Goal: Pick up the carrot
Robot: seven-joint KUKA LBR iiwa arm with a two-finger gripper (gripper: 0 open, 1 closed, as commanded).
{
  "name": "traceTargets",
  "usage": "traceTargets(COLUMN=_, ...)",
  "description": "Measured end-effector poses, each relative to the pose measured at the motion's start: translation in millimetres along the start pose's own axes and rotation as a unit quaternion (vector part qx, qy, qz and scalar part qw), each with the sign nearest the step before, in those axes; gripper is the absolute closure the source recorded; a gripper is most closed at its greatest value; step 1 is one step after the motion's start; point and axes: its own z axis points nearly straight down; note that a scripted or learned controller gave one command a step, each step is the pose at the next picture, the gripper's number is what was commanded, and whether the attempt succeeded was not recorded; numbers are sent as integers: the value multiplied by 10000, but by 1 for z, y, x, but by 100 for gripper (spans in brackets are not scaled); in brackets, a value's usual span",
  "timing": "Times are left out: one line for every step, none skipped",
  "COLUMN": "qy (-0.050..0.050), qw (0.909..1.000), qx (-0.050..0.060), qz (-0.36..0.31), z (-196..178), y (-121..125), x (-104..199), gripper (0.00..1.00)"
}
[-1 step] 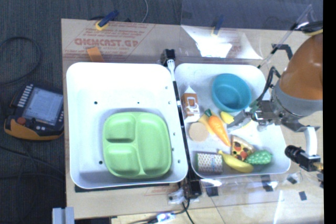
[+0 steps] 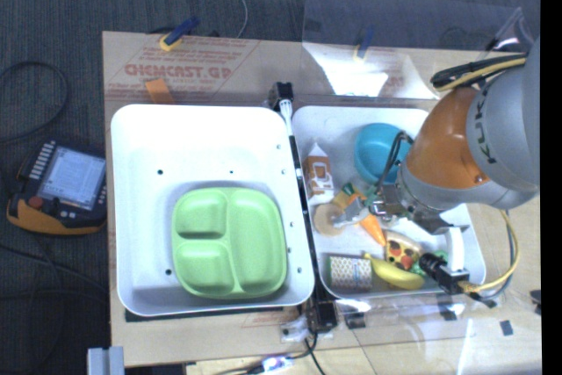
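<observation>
The carrot (image 2: 374,230) is a small orange wedge lying in the right bin (image 2: 470,263), near its middle. My gripper (image 2: 381,206) hangs just above the carrot's upper end, coming down from the orange-banded wrist (image 2: 443,149) on the right. The gripper's dark metal parts hide the carrot's top. Nothing is visibly lifted off the bin floor.
Crowded around the carrot are a blue bowl (image 2: 378,147), a small carton (image 2: 318,171), a tan round piece (image 2: 327,220), a patterned can (image 2: 349,271), a banana (image 2: 397,276) and a pizza slice (image 2: 402,252). The left bin (image 2: 140,145) holds a green divided plate (image 2: 230,241).
</observation>
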Motion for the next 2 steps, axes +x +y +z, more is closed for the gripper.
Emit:
traceTargets(qy=24, qw=10000, qx=-1, qz=0, z=-9, y=1, x=2, gripper=100)
traceTargets(qy=28, qw=9996, qx=66, qz=290, z=-90, y=13, x=82, gripper=100)
